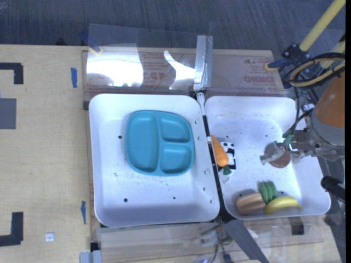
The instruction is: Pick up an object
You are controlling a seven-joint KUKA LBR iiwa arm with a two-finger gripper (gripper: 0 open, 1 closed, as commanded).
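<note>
Jaws: cannot tell whether clenched or released; poised over small brown rounded object (281, 161) at three o'clock in right white plastic bin (241, 111). Probably light, stiff, smooth; best pinched across middle.

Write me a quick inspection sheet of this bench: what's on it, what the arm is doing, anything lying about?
Surface: two shallow white bins side by side, left bin and right bin, on a wooden bench.
Job's things: in the right bin, a carrot by the divider; a bread roll, a green piece and a banana clustered near the front.
Clutter: a blue divided plate in the left bin.
Grippers: pincer over the right bin's right side; fingers' state unclear.
Cables: yellow and black loops at upper right.
Surroundings: blue tape marks, dark floor behind.
</note>
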